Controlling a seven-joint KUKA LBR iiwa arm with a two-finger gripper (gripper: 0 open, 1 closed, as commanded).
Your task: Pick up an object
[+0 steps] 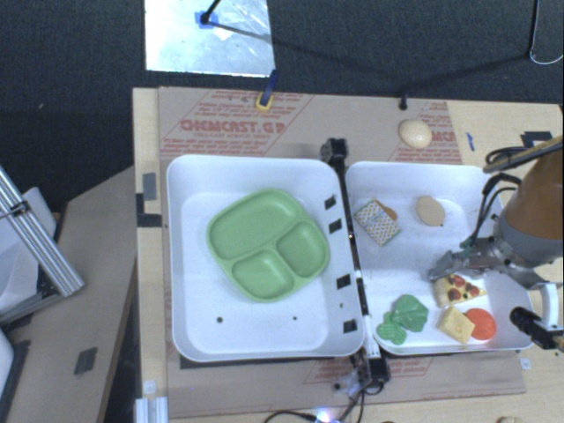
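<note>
The right bin holds several toy foods. A checkered wafer and a tan cookie lie near its far side. A pizza slice, a yellow cheese wedge, a red tomato and green leafy pieces lie along its near side. My gripper hangs low over the right bin, just above the pizza slice's far edge. The grey and orange arm behind it hides the bin's right side.
A green divided plate lies in the left bin. A pale egg-shaped object rests on the bench behind the right bin. Black clips run along the wall between the bins. A shiny sheet lies at the back.
</note>
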